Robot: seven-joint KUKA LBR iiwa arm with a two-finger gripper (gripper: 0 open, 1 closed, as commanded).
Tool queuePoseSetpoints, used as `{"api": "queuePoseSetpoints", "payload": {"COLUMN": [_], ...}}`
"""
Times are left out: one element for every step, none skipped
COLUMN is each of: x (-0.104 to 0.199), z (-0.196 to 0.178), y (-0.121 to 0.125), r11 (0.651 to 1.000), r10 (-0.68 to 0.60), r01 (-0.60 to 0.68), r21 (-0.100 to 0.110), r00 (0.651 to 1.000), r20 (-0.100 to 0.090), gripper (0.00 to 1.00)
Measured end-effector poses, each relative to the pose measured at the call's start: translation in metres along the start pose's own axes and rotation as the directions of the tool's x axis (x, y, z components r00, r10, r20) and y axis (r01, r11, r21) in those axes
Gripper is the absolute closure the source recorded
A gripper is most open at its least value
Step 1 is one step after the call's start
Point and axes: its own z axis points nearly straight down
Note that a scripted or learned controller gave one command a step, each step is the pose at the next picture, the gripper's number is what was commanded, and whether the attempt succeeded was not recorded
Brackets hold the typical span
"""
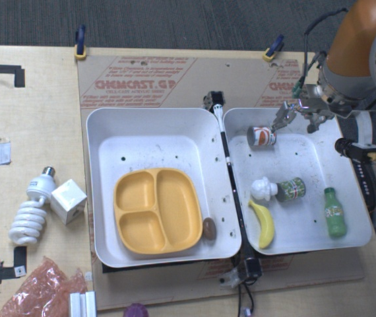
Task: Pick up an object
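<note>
**Inspector:** Report the right bin [320, 152].

**Assistant:** Four items lie in it. A small can [261, 137] with a red and white label rests on its side near the far left corner. Near the middle lies a green-labelled bottle with a white cap [279, 189], also on its side, cap pointing left. A banana [262, 224] lies just in front of that cap, close to the near left wall. A green bottle [335, 212] lies towards the right wall, neck pointing away from the camera.

**Inspector:** The arm?

**Assistant:** The gripper [298, 114] hangs over the far edge of the right bin, just right of the small can. Its two fingers are spread apart, with nothing between them. Whether the nearer fingertip touches the can, I cannot tell.

**Inspector:** The left bin [102, 177]?

**Assistant:** A yellow three-compartment plate [157, 210] sits in it, towards the near side. A small brown oval object [209, 228] lies just beside the plate's right edge.

**Inspector:** Outside the bins?

**Assistant:** On the bench to the left lie a spiral light bulb [31, 207] and a white cube [68, 200], just beside each other. A crumpled pink bag [39, 290] sits at the near left corner. Two blue clamps [80, 41] hold the board at its far edge.
</note>
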Motion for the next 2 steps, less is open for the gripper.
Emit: {"api": "queuePoseSetpoints", "payload": {"x": [0.026, 0.007], "z": [0.121, 0.121], "y": [-0.019, -0.094], "r11": [1.000, 1.000], "r10": [0.001, 0.004], "r01": [-0.001, -0.004], "r21": [0.000, 0.000], "r00": [1.000, 1.000], "r20": [0.000, -0.001], "gripper": [0.00, 0.00]}}
